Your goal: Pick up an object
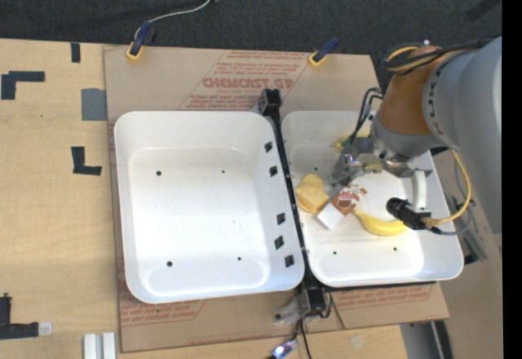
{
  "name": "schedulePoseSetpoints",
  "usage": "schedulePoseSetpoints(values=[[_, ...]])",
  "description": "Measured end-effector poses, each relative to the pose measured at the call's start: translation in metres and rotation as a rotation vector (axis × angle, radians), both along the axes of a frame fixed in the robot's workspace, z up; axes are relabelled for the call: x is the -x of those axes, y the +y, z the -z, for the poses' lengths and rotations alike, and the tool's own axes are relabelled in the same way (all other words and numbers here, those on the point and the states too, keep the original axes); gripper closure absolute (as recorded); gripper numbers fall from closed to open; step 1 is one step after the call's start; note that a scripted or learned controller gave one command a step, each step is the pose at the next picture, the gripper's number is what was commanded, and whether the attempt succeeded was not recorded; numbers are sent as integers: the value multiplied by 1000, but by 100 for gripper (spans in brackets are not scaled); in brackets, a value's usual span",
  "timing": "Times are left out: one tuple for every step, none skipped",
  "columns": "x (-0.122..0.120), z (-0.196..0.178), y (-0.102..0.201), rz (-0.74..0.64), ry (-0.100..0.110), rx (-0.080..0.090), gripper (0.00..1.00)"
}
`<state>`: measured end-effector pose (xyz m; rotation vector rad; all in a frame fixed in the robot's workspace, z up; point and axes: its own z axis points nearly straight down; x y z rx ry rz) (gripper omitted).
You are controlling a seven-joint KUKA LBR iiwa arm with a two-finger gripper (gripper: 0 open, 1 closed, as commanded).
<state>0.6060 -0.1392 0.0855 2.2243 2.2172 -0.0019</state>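
**Arm reaches down among a small heap in the right bin**

Nearest the camera, both white bins sit side by side on a cardboard sheet (245, 80), which seems there to protect the bench; yellow and blue clips hold its far edge down. Biggest is the left bin (130, 186), with nothing in it that I can make out. Beside it, touching along a black divider, is the right bin (424, 268), where all the pickable things lie bunched near the left wall.

From the right comes the grey arm (465, 96), bent over the right bin so its gripper (349, 170) points down at the heap. Whether its tips are apart or closed, I cannot tell, and nothing is visibly caught there.

Next by size: a banana (382, 224) towards the near side, a yellow lump (311, 193) close to the divider, a white block (329, 218) just below it, and a small red-and-white piece (346, 201) almost under the gripper, probably the target.
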Motion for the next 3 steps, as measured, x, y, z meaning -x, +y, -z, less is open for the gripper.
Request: schedulePoseSetpoints(values=[[26, -64, 2, -3, -2, -1, 100], [103, -31, 23, 0, -30, 7, 100], [93, -103, 67, -9, -6, -2, 100]])
